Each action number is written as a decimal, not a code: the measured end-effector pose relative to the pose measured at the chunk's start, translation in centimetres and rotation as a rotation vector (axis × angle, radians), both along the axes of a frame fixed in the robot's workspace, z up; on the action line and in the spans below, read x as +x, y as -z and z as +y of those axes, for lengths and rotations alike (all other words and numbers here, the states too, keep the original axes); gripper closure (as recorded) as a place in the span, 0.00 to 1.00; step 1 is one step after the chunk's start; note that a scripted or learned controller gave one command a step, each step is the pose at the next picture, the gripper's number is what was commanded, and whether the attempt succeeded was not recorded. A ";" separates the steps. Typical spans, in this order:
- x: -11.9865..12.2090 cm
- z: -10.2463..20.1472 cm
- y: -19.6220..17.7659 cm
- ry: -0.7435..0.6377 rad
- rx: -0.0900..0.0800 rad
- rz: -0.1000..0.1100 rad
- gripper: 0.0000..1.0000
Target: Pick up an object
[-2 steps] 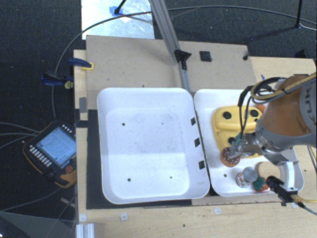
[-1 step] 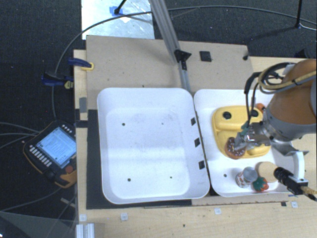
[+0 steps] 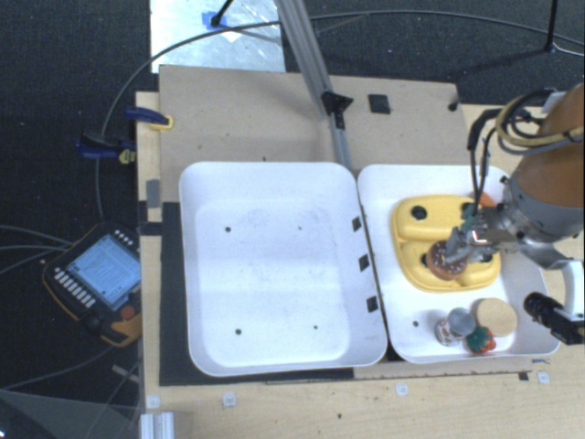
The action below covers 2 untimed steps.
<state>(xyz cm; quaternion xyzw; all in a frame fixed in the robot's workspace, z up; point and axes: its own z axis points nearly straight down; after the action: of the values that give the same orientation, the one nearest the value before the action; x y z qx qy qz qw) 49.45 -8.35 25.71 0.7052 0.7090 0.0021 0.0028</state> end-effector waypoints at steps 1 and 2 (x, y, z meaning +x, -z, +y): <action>1.9 5.1 -0.5 -0.005 0.003 0.003 1.00; 3.8 10.9 -0.5 -0.007 0.004 0.004 1.00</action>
<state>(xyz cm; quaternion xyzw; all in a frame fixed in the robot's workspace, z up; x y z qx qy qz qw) 53.29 2.54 26.19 0.7029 0.7113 0.0020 0.0003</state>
